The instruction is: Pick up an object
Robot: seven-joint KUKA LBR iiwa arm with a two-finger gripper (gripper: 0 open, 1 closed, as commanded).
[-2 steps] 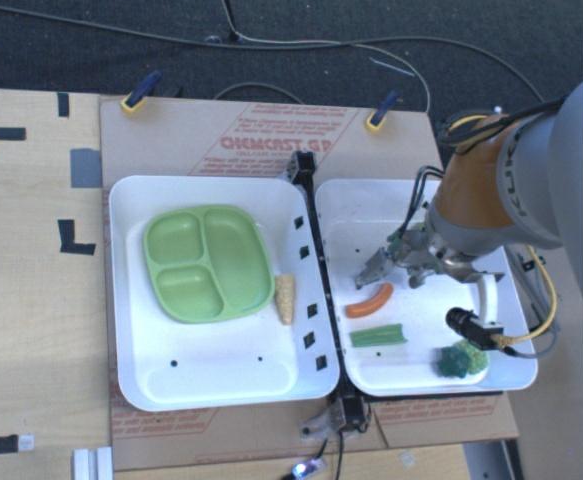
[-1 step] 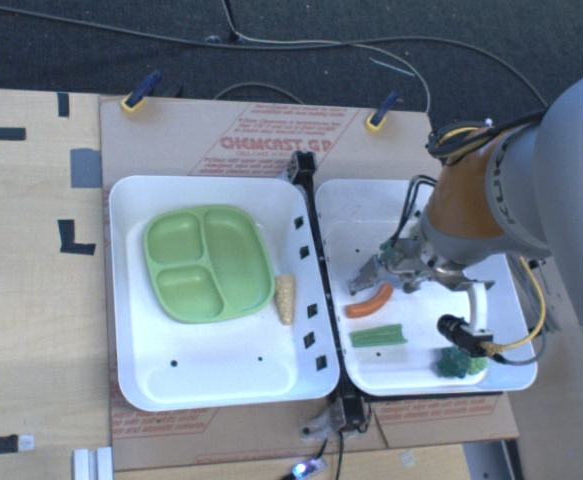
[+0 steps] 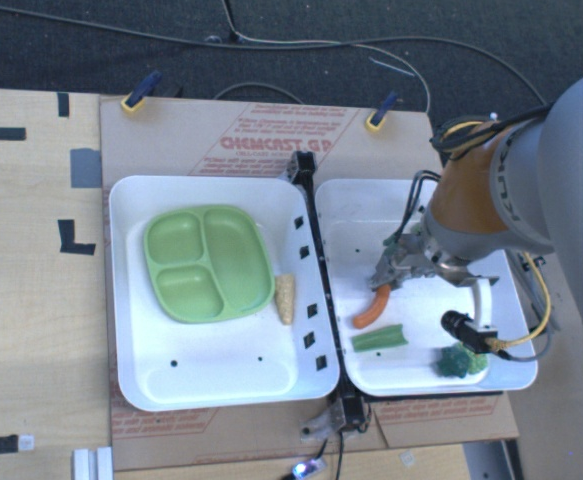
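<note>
The arm comes in from the right and its end effector [image 3: 389, 273] is low in the right bin [image 3: 356, 203], right at the upper tip of the orange carrot [image 3: 371, 308]. That carrot lies slantwise on the bin floor, with the green pod-shaped piece [image 3: 378, 339] just below it and the broccoli [image 3: 461, 361] over in the near right corner. Whether the end effector is spread or closed, I cannot tell; the wrist hides it. This looks like the reach-and-close step of the pick, with nothing lifted yet, the carrot flat on the floor.

Next move, by my reading: get the carrot's top end properly seated, clamp, then rise straight up (a slanted, tapered thing like this may well slip out).

Over in the left bin [image 3: 131, 298] sit the green 3-part plate [image 3: 208, 263] and a corn cob [image 3: 285, 298] just beside it, both well clear of the action.
</note>
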